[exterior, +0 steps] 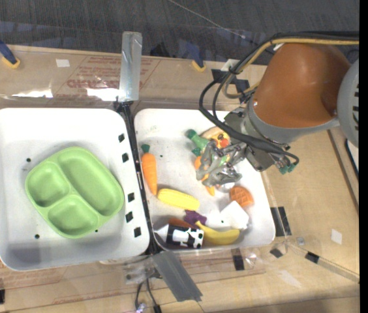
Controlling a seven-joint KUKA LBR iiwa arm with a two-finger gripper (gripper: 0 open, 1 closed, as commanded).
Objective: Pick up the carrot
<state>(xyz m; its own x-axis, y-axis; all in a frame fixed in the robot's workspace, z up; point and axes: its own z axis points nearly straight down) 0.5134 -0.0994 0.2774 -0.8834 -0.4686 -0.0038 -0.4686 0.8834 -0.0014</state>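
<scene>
While the grey arm (301, 83) reaches in from the right, its gripper (220, 165) hangs low over the middle of the right bin (171, 119). How far the gripper is open cannot be told, because its metal parts blur together with the toys under it. Small orange and green pieces show around its tip, perhaps a toy vegetable, but it is not clear whether they are gripped or only lie beneath.

The carrot (149, 172) lies on the bin floor at the left side of the right bin, just beside the dividing wall, with its green top toward the far side. It is well apart from the gripper. Just near of the carrot lies a yellow corn cob (178, 198). At the near edge of the bin a banana (222, 235) and a black and white toy (184, 236) lie close together, and an orange round toy (242, 195) sits at the right side.

The left bin (14, 135) holds a green divided plate (73, 191).
</scene>
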